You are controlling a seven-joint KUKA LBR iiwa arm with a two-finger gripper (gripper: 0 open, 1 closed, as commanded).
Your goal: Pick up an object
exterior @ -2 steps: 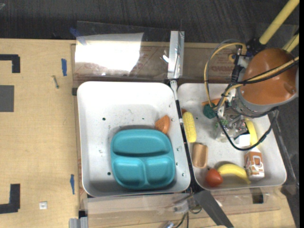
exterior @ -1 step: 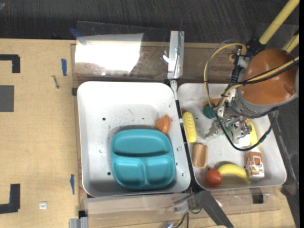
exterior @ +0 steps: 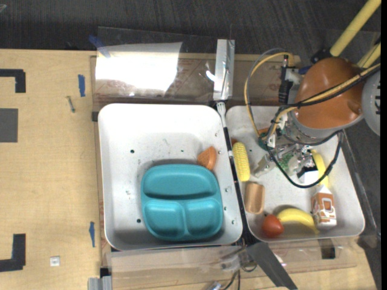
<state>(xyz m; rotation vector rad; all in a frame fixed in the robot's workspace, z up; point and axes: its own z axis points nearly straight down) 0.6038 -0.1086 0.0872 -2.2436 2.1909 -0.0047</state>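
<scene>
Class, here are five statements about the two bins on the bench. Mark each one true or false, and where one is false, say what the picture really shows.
1. The teal divided tray lies in the left bin. True.
2. The corn cob lies in the left bin. False: it lies in the right bin, along its left wall.
3. The banana lies next to a red tomato. True.
4. The gripper is above the left bin. False: it is over the right bin.
5. An orange item sits just beyond the tray's far right corner. True.
</scene>
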